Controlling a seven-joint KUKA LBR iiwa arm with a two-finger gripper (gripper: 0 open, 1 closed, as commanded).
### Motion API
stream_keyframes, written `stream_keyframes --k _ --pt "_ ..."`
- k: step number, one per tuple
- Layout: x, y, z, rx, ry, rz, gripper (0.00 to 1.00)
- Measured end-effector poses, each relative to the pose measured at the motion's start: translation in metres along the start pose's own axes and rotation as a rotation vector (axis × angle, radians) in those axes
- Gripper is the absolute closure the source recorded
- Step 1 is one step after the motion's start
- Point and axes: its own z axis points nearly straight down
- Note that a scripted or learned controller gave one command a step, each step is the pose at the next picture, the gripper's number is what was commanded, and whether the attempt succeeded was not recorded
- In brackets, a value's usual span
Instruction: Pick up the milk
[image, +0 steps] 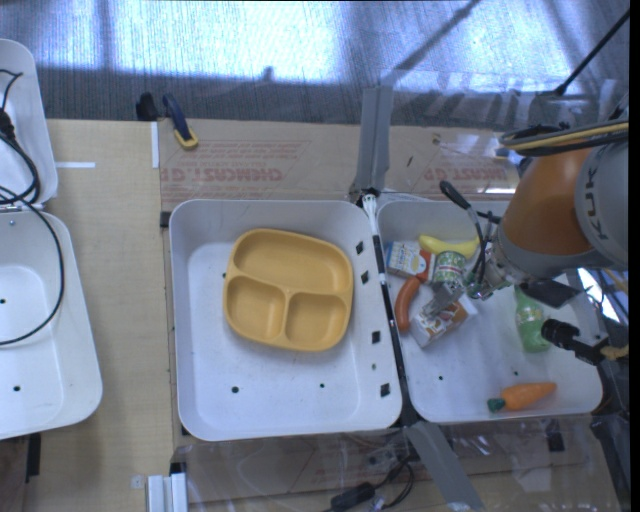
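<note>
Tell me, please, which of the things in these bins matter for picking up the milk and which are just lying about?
For the job:
milk carton, lying tilted in the right bin
tool, low beside the carton

Just lying about:
yellow divided plate in the left bin
banana
can
small box
sausage
green bottle
carrot

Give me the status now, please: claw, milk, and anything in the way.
Claw low in right bin, grip unclear. Milk carton lying just left of it, not held. Can, sausage, banana crowd it.
</note>
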Motion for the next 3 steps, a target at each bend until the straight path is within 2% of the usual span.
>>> stream_keyframes --k 1,2,3 --pt "0.023 -0.035 0.0 -0.005 0.003 0.108 0.0" --pt "0.02 -0.032 -0.015 -0.015 -0.007 0.111 1.0" --pt "0.021 -0.034 -0.012 -0.01 -0.003 0.11 0.0"
